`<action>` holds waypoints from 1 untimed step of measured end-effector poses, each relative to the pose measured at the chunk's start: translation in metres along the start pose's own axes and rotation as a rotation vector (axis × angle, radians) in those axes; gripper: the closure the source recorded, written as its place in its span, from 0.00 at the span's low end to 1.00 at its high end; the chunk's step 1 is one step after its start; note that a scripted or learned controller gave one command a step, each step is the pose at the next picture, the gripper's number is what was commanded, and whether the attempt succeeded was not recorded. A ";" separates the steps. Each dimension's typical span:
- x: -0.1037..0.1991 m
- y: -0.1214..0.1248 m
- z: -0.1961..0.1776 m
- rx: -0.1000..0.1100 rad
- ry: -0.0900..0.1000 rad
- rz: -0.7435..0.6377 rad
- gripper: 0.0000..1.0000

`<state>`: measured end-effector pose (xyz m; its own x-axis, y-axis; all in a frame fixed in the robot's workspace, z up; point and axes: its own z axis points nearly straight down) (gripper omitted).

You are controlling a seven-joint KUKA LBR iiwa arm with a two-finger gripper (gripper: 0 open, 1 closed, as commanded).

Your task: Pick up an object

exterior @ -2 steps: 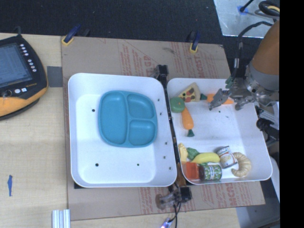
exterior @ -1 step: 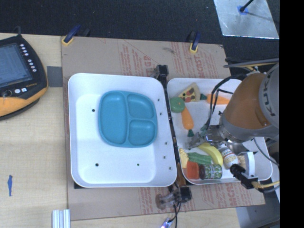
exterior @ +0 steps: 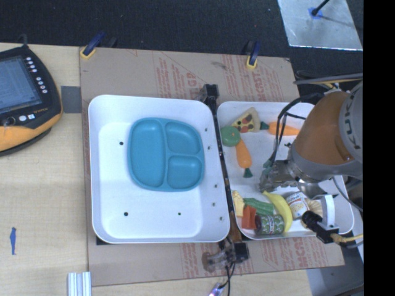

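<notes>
Yellow banana [exterior: 281,207] just below my gripper [exterior: 272,179]; finger state indiscernible. Best descend centred, clear of green can [exterior: 270,224] alongside.

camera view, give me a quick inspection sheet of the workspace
surface: wooden bench under cardboard sheet, two white bins side by side
job's things: right bin holds carrot, pizza slice, banana, can
clutter: blue divided plate in left bin
grippers: gripper low over right bin, nothing seen held
cables: black cable by the arm
surroundings: orange control tablet, blue clamps, dark floor
</notes>
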<state>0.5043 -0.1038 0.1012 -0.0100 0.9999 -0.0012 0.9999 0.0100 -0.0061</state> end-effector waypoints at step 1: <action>0.000 0.000 0.000 0.000 0.000 0.000 0.00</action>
<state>0.5042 -0.1038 0.1012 -0.0099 0.9999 -0.0014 0.9999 0.0099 -0.0058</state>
